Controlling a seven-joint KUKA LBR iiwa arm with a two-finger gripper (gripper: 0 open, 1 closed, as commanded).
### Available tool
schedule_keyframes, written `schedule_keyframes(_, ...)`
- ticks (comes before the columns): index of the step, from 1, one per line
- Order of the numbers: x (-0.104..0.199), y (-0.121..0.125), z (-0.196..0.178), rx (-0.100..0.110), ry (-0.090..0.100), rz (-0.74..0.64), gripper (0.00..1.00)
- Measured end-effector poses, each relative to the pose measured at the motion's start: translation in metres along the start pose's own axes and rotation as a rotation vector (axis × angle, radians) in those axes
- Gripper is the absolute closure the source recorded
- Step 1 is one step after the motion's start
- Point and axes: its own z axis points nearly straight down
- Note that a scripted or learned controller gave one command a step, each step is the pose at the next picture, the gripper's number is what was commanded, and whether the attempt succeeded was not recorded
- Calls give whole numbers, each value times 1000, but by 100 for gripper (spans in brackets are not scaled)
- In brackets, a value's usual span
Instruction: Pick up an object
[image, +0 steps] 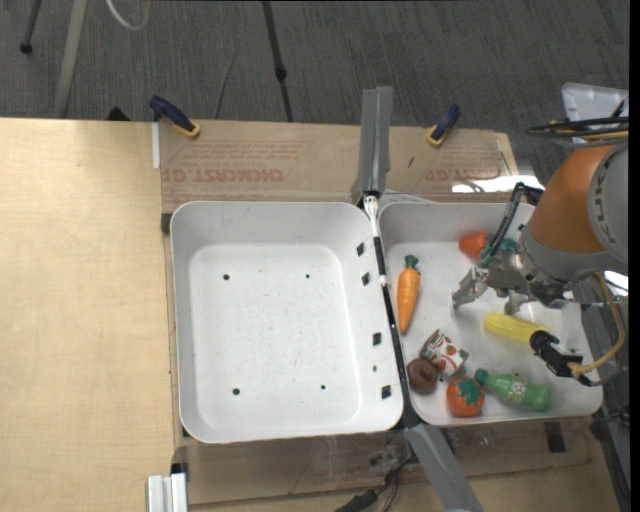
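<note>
The right bin (440, 232) holds an orange carrot (408, 293) near its left wall and a yellow corn cob (514, 327) right of centre. A small printed can (443, 351), a brown lump (422, 373), a red tomato (465, 396) and a green bottle (516, 390) lie along the front. A small orange-red object (472, 243) at the back is partly hidden by the arm. My gripper (483, 297) hangs over the bin's middle, between the carrot and the corn, open with nothing between its fingers.
The left bin (275, 318) sits beside the right one, with a grey post (375, 140) rising behind the shared wall. Two clamps (175, 117) (443, 124) pin cardboard behind the bins. Cables run along the arm at the right.
</note>
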Motion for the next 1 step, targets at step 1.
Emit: schedule_keyframes(1, 68, 88, -1, -2, 0, -148, 0)
